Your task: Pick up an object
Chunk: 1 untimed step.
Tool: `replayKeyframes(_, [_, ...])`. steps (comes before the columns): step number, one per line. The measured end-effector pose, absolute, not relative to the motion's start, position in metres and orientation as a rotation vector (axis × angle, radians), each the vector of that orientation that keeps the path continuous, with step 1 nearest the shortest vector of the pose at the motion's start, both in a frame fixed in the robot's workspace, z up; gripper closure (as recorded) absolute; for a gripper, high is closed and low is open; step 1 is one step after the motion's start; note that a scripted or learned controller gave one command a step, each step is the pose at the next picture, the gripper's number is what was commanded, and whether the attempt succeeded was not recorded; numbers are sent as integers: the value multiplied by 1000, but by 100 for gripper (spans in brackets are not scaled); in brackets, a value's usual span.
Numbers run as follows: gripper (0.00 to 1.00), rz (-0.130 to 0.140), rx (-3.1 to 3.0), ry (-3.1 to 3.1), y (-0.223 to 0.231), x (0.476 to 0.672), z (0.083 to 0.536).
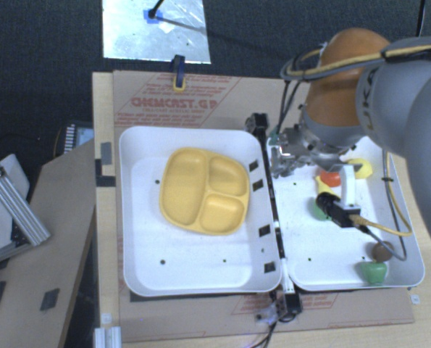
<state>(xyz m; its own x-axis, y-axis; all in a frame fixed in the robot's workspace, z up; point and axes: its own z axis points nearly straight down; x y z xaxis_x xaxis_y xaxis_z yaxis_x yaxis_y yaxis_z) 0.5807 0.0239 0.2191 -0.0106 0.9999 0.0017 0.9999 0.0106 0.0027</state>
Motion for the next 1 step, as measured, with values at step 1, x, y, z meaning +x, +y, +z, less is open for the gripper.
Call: replayKeyframes(1, [100, 4, 2210, 2233, 79, 592, 211])
